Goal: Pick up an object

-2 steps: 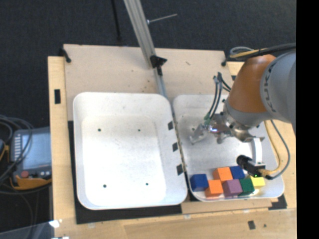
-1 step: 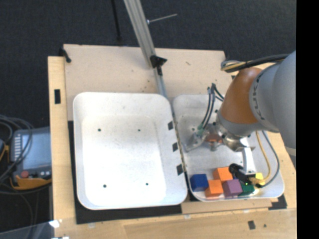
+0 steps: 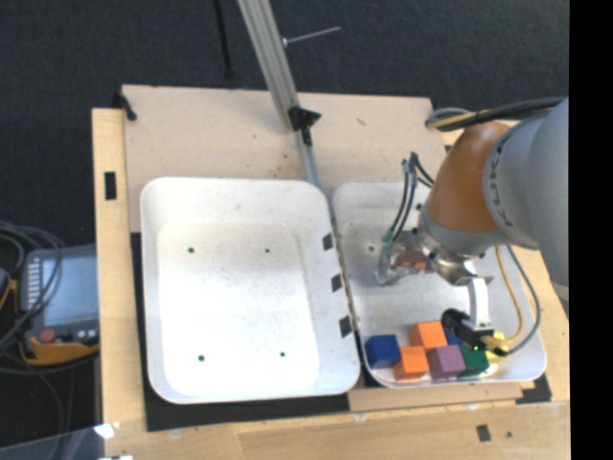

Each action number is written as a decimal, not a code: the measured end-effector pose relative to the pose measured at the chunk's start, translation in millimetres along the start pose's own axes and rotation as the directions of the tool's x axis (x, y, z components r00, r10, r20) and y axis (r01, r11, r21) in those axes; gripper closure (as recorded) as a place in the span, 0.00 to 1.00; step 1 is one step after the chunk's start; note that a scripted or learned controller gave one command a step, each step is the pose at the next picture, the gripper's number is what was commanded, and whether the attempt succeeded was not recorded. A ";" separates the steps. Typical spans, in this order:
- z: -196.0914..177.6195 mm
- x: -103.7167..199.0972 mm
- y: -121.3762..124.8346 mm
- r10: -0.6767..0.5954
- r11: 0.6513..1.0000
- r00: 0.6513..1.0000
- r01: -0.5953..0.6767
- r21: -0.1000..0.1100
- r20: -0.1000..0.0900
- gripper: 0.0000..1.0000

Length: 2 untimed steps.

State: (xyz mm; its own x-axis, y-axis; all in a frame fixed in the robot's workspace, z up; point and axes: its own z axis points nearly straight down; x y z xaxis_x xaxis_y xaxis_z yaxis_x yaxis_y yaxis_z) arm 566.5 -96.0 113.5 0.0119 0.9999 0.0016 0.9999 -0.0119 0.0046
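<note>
Blocks point(image 3: 421, 351) lie clustered near the claw point(image 3: 391, 268), apart.

Bins point(image 3: 239, 199) matt white plastic; bench point(image 3: 211, 123) raw wood; blocks point(image 3: 421, 353) matt

Robotics lab — plywood bench point(image 3: 249, 127), aluminium camera mast point(image 3: 268, 46).

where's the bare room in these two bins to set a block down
The left bin has bare floor from wall to wall. The right bin is crowded: the gripper hangs mid-bin, and the blocks fill its near edge, leaving a patch by the divider.
</note>
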 end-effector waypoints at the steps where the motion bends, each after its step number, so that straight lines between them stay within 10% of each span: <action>1: -44.4 -5.7 2.3 0.000 1.000 1.000 0.000 -0.001 0.002 1.00; 2: -88.6 -10.0 5.7 -0.008 1.000 1.000 0.008 -0.002 0.002 1.00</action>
State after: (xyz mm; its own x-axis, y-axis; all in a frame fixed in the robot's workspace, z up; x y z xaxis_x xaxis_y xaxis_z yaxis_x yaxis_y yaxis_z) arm 571.7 -106.2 202.1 0.0040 1.0000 -0.0005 1.0000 -0.0040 0.0066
